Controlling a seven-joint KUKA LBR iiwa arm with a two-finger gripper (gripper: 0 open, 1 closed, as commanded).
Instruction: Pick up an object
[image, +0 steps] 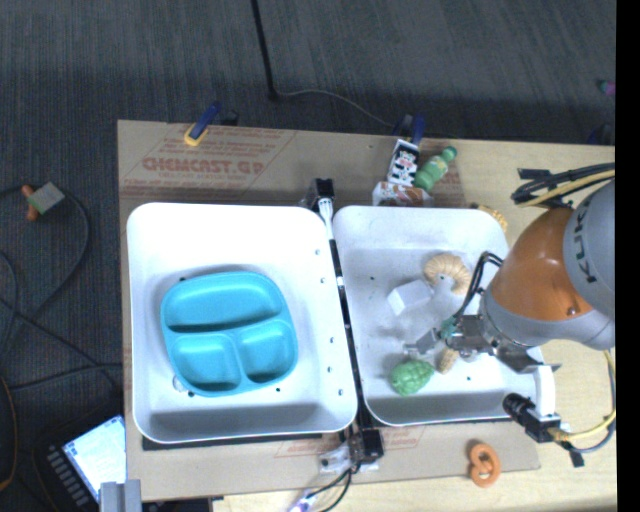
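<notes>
The gripper (437, 345) was low inside the right bin (370, 300), its metal fingers reaching toward the camera's left from under the orange band of the arm (545, 280). From this view it could not be told how the jaws stood, and nothing showed between them, so no grasp could be claimed. The pick, judged from this, was at the reach-in stage: the approach was made, but the closing, the lift and the carry were all left to do.

Just beside the fingers, toward the bin's near wall, lay a small green lumpy toy (411, 377), the closest candidate; whether the fingers touched it was unclear. A small tan piece (447, 359) sat right beside the gripper on the arm's side. Just past the fingers lay a clear or white plastic piece (409, 299) on the bin floor, and a little farther, toward the far wall, a tan ridged shell-like toy (446, 269).

Well apart, across the divider, the left bin (150, 300) held a blue three-compartment tray (229, 331), untouched. Farthest, outside the bins on the bench, stood a green-capped bottle (434, 169), and an orange ring (484, 462) lay near the bench's front edge.
</notes>
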